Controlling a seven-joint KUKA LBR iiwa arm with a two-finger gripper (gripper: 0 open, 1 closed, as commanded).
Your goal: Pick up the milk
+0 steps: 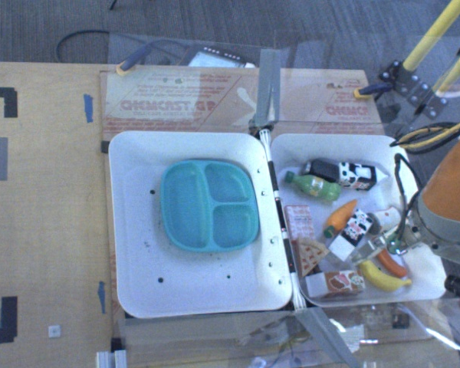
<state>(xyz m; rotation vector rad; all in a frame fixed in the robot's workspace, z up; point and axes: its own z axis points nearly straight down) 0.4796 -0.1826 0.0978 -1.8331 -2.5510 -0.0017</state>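
The gripper (386, 243) is seen low in the right bin (291, 150), at the end of the grey arm (433, 225) that comes in from the right of the view. Whether the gripper is spread apart or closed together cannot be told, because it is small and blurry. Nothing can be seen held in it.

The milk (353, 232) is a white carton with black cow spots. It is lying tilted just to the left of the gripper in the view, very close to it. Whether the two are touching cannot be told.

A carrot (341, 215) is found just past the milk, up and left of the gripper. A banana (383, 276) is lying just below the gripper, near the bin's front wall. A small box (337, 282) is seen down and left of the gripper. A pizza slice (310, 255) is placed farther left, past the milk. A green bottle (314, 186) and a black bottle (351, 175) are placed well above the gripper in the view.

A blue plate (211, 205) is seen in the left bin (130, 228), well apart from the gripper.
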